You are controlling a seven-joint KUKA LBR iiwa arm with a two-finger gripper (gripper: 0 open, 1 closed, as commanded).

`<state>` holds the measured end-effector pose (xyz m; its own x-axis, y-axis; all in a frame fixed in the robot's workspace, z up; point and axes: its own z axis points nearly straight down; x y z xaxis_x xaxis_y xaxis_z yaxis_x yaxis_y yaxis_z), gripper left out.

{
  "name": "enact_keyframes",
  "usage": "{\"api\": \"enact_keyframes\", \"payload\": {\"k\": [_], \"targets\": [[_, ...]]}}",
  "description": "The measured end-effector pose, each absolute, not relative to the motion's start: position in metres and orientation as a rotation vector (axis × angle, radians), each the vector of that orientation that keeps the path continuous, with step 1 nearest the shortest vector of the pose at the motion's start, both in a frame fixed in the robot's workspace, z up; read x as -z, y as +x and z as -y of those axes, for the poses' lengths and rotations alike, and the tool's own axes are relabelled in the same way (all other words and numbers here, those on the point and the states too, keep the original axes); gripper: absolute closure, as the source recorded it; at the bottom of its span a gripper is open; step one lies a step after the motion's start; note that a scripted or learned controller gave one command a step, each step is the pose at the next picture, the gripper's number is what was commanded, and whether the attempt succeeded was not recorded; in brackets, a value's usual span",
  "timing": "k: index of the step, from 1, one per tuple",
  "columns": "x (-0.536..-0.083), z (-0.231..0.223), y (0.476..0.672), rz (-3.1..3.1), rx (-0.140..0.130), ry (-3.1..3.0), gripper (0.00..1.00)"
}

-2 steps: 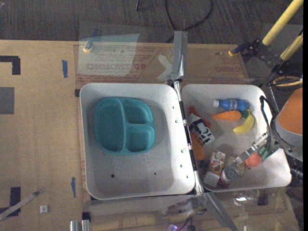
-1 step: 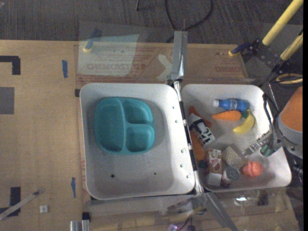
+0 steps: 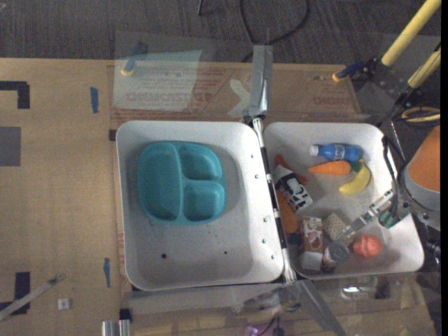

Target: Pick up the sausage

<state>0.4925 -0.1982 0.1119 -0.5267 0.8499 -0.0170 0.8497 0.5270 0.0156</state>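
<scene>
The sausage [image 3: 286, 215], an orange-red elongated piece, is shown lying along the left wall of the right bin [image 3: 402, 254], near that wall's middle. Its upper part is overlapped by a black-and-white bottle [image 3: 295, 190], so its full length cannot be made out. Just below it, two small cartons [image 3: 312, 234] and a round grey can [image 3: 339, 251] are crowded together near the bin's front edge; their labels are too blurred to be read. A tan square waffle-like piece [image 3: 336, 224] is seen beside the cartons, and a pink-red rounded item [image 3: 367, 246] lies to its right.

The tool [image 3: 374, 212] is seen over the right half of the same bin, well apart from the sausage, close above the waffle-like piece and the pink-red item. How far it is open cannot be told, and nothing is seen held in it. The arm [image 3: 425, 173] is cut off by the view's right side.

A blue bottle [image 3: 337, 151], a carrot [image 3: 329, 168] and a banana [image 3: 355, 179] are grouped at the far end. A teal divided plate [image 3: 180, 182] is shown in the left bin [image 3: 210, 257].
</scene>
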Motion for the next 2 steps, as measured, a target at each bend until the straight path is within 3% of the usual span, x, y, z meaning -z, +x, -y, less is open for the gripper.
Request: {"api": "enact_keyframes", "payload": {"k": [1, 2], "targets": [[-0.160, 0.223, 0.489, -2.656, 0.000, 1.668, 0.00], [-0.089, 0.120, 0.483, -2.783, 0.000, 1.433, 0.00]]}}
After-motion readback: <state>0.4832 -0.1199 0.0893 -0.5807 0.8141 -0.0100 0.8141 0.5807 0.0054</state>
